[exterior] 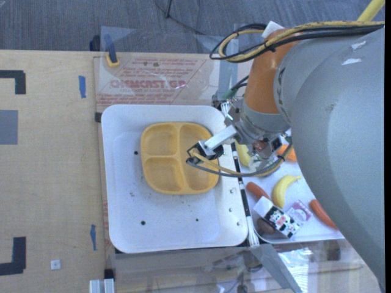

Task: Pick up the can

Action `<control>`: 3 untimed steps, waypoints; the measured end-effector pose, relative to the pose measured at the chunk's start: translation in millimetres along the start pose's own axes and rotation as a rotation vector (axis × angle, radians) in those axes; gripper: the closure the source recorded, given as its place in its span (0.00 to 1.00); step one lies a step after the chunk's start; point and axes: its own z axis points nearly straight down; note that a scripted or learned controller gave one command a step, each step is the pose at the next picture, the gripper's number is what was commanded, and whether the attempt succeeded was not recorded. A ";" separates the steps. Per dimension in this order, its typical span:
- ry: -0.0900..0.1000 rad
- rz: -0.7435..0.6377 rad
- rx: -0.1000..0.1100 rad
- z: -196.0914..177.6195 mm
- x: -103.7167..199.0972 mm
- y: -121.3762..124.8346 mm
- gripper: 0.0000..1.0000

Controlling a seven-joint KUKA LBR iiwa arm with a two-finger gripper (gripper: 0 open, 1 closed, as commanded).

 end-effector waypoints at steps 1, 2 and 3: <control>-0.002 -0.203 0.002 8.6 -3.7 -34.0 0.00; 0.000 0.043 -0.001 8.5 -36.6 56.8 0.00; -0.001 0.041 0.001 -1.1 -36.0 56.1 1.00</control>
